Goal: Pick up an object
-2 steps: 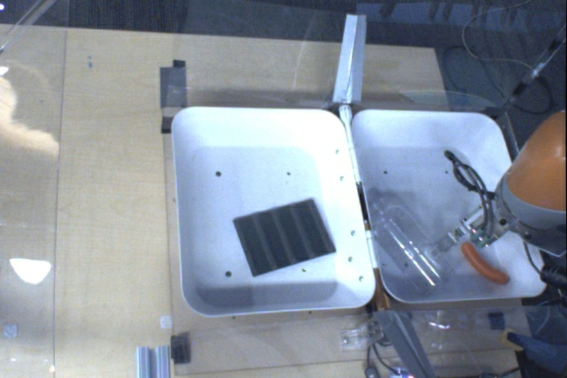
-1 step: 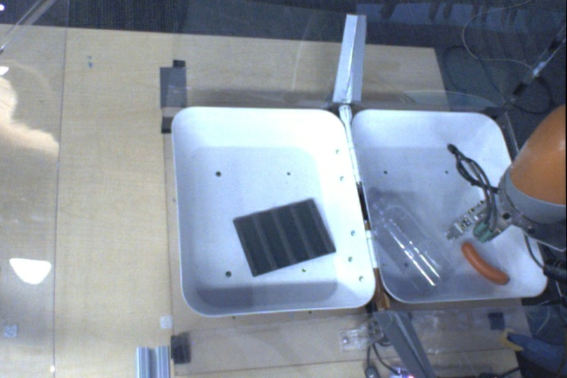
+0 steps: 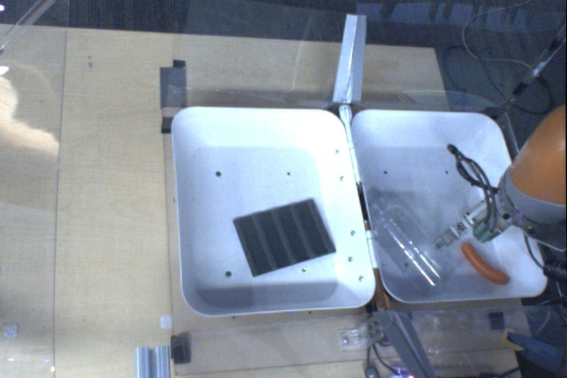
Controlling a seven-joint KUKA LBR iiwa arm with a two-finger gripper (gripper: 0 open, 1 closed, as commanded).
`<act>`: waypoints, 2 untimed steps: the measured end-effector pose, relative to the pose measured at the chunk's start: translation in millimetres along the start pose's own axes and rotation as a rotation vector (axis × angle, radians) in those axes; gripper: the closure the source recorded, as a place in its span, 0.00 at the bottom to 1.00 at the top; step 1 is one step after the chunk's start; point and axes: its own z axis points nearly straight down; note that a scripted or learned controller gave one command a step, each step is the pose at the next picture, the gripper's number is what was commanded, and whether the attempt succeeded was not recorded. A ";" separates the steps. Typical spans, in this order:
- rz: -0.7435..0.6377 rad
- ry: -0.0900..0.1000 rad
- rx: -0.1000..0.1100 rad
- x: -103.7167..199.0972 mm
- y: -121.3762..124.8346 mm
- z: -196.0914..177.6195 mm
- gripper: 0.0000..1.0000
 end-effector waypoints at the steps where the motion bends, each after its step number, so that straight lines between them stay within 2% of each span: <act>1: 0.184 0.008 0.007 -12.1 -11.5 12.9 0.00; 2: 0.315 0.008 0.008 -12.7 -13.3 13.5 0.00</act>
